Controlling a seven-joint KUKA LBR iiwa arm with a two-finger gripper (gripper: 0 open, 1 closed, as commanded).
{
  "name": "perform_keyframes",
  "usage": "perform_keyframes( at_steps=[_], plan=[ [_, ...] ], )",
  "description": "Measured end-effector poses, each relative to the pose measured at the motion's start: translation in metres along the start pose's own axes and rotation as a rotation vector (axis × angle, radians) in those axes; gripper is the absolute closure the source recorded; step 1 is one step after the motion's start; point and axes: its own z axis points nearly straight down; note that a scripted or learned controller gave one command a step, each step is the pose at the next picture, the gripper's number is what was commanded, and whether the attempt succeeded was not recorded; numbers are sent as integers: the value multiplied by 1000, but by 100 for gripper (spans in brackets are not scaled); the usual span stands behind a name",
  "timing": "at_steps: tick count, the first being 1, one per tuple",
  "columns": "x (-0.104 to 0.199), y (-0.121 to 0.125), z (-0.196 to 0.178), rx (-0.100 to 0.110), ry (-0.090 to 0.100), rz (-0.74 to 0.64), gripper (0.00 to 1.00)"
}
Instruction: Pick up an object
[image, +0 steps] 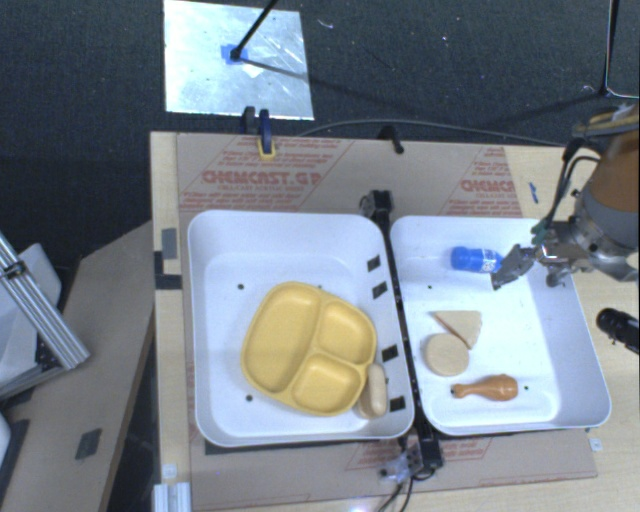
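Nearest you, the wooden pestle lies untouched in the right bin. Nothing is lifted yet; you cannot tell the tool state.

The bench carries a printed board bearing two white bins side by side.

You've got a pale yellow divided plastic tray and a cream oval piece in the left glossy white bin. In the right white bin: bright blue bottle, tan wedge, beige disc, orange-brown drumstick-shaped toy.
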Motion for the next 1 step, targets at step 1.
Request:
perform_keyframes(
  at_steps=[1],
  plan=[
    [0, 2, -6, -12, -2, -3, 0]
  ],
)
